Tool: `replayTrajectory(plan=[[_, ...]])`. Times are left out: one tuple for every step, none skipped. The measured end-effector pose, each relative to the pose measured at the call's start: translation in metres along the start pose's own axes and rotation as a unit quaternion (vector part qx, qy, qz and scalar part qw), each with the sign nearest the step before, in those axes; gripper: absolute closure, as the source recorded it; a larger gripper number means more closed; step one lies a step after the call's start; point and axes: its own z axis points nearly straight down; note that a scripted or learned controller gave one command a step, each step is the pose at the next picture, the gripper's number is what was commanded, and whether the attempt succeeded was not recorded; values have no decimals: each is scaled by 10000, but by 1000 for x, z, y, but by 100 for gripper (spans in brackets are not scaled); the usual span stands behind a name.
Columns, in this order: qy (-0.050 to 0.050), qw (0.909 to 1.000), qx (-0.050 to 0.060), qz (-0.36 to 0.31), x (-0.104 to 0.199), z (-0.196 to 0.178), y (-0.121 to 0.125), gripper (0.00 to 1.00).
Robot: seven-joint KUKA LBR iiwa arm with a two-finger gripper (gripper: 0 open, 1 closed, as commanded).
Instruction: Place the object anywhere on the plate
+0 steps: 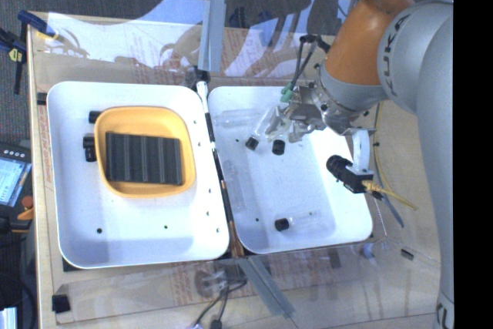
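Note:
A yellow plate (146,122) rests in the left bin (69,219). On it lies a dark, ribbed rectangular block (146,158), flat and near the plate's middle. My gripper (264,144) hangs low over the upper part of the right bin (339,227), well to the right of the plate. Its two black-tipped fingers (251,142) stand apart with nothing between them. A small black piece (282,224) sits on the right bin's floor near its front, apart from the gripper.
The grey arm with its orange band (370,35) reaches in from the right over the right bin's far corner. A black fitting (345,172) juts out by that bin's right wall. Two small dark bits (89,146) show at the plate's left rim.

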Motion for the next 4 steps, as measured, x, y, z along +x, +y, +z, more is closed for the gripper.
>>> replayTrajectory(plan=[[-12,9922,-16,-1243,26,-21,23,100],[-7,9764,-3,-2158,34,-1,38,100],[-19,9365,-19,-3507,34,-6,43,100],[-10,8817,-6,-4718,55,40,36,100]])
